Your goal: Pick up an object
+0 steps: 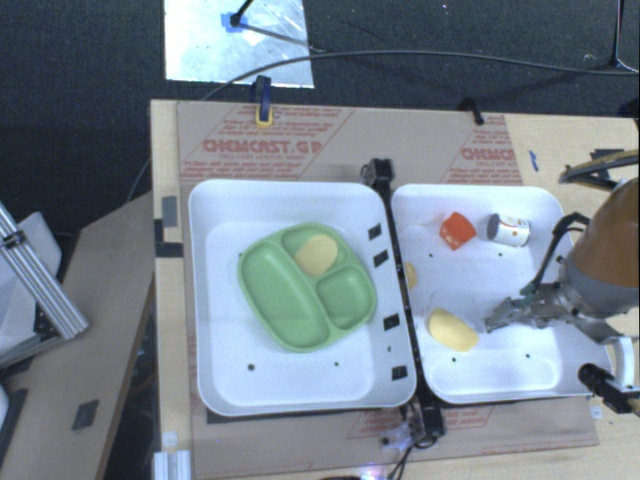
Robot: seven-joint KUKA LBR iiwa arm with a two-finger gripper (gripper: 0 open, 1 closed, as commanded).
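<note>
Most of the arm (612, 253) is cut off at the right edge, so only its orange band and grey wrist show, leaning in over the right bin (480, 373). The gripper (497, 320) is a dark, blurred shape low over the bin floor, and whether its fingers are spread or pressed together is something I cannot tell from here; nothing shows between them.

Just beyond the fingertips, toward the divider between the bins, lies a yellow lemon-like object (452, 330). It is an oval lying flat on the bin floor, its long axis running from upper left to lower right, the nearer end close to the gripper tip but apart from it. Farther up from the fingers sit an orange block (457, 230) and a small white cylinder (509, 230) lying on its side, its dark end pointing left. They are near each other and well apart from the gripper.

Across the divider, the left bin (225, 368) bears a green compartment tray (305, 288) set at a tilt, with a pale yellow piece (317, 255) in its upper compartment; what that piece is I can't make out.

Both bins rest on a brown printed board (330, 138) on a pale bench, with dark carpet (80, 68) behind, a shiny silver sheet (238, 28) on it, and cables trailing across.
</note>
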